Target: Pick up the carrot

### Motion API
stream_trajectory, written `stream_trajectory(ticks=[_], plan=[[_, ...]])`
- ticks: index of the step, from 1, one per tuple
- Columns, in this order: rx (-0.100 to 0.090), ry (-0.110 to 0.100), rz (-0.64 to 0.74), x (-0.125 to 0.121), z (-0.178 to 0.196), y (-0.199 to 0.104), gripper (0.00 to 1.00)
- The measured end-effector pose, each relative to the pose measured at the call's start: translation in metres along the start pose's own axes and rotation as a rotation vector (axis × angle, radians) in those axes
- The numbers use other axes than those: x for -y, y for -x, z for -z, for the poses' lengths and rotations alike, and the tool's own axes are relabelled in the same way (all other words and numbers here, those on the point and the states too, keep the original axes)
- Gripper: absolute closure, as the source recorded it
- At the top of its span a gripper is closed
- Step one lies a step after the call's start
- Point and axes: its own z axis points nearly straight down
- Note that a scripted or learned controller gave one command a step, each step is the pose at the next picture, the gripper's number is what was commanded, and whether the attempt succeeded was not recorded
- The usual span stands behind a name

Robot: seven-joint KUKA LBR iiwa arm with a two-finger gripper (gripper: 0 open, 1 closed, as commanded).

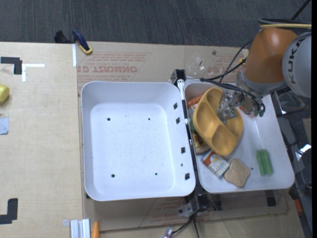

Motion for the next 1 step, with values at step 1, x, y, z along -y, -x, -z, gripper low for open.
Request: stream_trajectory(ticks=[1], plan=[[-0.035,0.029,-0.413,-0.0388,0.0814,-0.022,1.0]])
